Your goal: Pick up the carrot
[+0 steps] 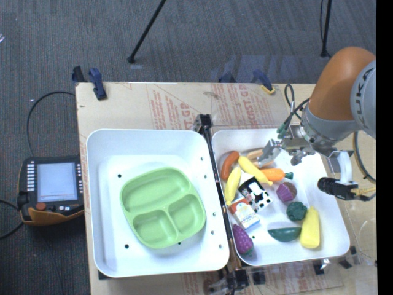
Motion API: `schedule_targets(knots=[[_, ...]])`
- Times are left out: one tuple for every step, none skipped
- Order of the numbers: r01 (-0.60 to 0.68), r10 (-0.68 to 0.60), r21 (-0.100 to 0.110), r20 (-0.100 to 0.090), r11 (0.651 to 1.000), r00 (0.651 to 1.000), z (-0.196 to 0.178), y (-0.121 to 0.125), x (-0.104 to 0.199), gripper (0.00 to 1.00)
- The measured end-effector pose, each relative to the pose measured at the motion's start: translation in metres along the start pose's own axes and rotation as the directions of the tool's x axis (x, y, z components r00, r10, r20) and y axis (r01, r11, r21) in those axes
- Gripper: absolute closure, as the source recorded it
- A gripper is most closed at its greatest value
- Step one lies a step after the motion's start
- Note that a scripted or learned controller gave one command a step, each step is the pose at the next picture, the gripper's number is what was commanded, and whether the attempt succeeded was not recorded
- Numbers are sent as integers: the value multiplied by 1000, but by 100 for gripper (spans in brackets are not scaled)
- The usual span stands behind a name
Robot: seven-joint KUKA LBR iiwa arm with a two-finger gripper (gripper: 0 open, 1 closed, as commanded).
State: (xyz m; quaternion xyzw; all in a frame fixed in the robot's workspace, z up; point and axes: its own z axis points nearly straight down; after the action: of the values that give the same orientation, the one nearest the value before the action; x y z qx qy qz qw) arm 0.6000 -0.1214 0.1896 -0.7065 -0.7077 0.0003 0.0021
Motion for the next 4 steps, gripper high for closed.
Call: schedule_targets(knots=[[-55, 55, 1, 0, 998, 998, 93, 27, -44, 0], [-222, 222, 1, -1, 975, 975, 103, -23, -23, 0], [-302, 302, 1, 1, 953, 953, 103, -90, -10, 0], [-495, 495, -8, 0, 869, 869, 102, -122, 29, 0]])
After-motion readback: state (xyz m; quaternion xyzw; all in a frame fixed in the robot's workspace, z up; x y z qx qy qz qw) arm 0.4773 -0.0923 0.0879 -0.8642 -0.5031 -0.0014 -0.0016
